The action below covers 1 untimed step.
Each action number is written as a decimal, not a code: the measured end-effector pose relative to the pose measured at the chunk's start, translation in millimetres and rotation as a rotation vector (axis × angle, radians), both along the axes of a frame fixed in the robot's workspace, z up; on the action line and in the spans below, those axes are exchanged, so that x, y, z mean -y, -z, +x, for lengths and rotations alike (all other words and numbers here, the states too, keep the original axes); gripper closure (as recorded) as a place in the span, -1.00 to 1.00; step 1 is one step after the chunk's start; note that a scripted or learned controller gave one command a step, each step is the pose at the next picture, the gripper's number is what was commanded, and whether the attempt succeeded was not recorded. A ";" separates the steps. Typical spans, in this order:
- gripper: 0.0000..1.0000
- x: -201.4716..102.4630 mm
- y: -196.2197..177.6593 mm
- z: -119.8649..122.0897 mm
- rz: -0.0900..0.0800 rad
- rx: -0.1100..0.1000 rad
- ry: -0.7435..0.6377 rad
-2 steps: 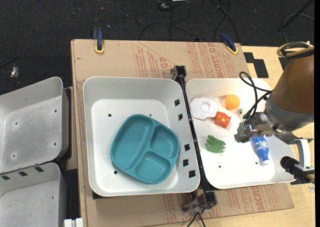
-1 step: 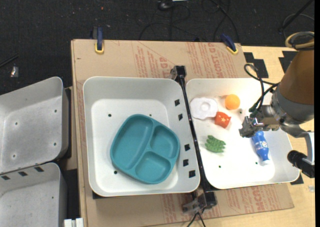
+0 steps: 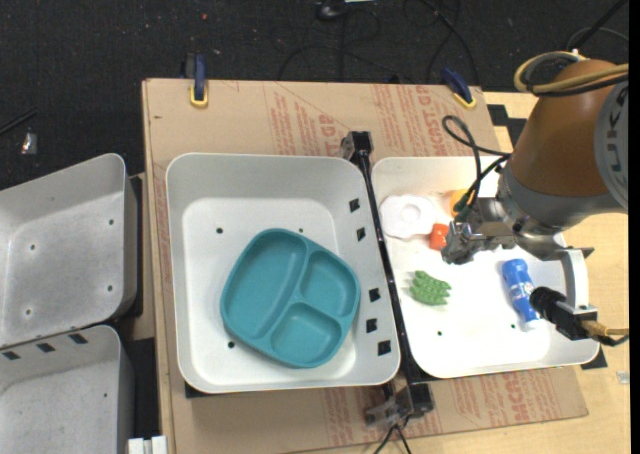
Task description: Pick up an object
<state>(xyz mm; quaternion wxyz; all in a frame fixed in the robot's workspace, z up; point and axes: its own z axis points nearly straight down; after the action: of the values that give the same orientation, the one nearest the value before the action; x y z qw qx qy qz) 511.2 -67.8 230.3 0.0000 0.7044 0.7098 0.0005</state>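
Observation:
The right bin (image 3: 470,357) holds a green bumpy toy (image 3: 431,288), a blue bottle-shaped object (image 3: 518,289), a small orange piece (image 3: 438,236) and a white round lid (image 3: 407,215). A bit of yellow shows behind the arm near the bin's back. My gripper (image 3: 459,245) hangs low over the bin, just right of the orange piece and above-right of the green toy. I see nothing clearly held between its fingers. The arm's grey and orange body (image 3: 570,152) covers the bin's right back part.
The left bin (image 3: 200,182) holds a teal divided plate (image 3: 290,296). Both bins stand on a cardboard sheet (image 3: 300,112) with clamps at the back. Folded white panels (image 3: 60,242) lie at the far left. Cables run across the dark floor behind.

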 end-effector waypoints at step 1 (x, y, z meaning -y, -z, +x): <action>1.00 -40.5 -5.6 22.0 0.000 0.002 0.000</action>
<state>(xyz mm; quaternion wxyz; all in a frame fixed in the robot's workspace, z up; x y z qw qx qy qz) 533.2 -27.3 235.9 0.0006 0.7045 0.7097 0.0010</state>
